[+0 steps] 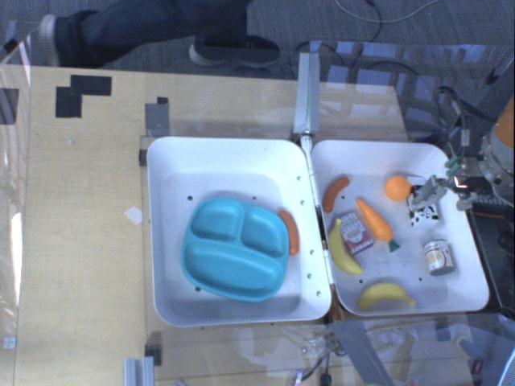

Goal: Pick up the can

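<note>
Smooth white bin [475,292] — small cylindrical can [438,257], gripper [424,203] above.

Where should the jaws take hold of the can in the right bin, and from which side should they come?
Probably from above, closing across the round side wall of the can. It seems to lie tilted on the floor of the right bin, apart from the banana and carrot, so both flanks look free. The gripper hangs just beyond it.

A blue divided tray [236,249] lay in the left bin [165,215]; a carrot [374,219], an orange [397,188] and two bananas [385,295] lay in the right.
</note>
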You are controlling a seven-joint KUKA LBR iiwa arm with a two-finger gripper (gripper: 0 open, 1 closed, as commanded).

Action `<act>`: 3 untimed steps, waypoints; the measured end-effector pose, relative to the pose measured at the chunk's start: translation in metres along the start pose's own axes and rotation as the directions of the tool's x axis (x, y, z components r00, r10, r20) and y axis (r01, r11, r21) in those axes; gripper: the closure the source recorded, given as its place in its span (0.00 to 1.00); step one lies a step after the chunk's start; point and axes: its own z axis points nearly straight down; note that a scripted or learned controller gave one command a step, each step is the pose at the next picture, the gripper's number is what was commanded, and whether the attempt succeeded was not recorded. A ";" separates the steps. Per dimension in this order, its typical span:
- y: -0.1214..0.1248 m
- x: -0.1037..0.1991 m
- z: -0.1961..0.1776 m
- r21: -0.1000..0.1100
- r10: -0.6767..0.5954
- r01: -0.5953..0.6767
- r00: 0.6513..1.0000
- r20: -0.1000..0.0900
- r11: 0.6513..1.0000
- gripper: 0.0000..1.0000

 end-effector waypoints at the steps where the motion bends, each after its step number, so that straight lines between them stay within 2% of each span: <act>1: -0.043 -0.040 0.044 -0.001 0.017 -0.017 1.000 0.001 1.000 0.00; 2: -0.031 -0.038 0.152 -0.004 -0.037 0.037 0.999 0.001 0.999 0.00; 3: -0.040 -0.042 0.107 -0.001 0.150 -0.150 0.989 0.000 0.989 0.00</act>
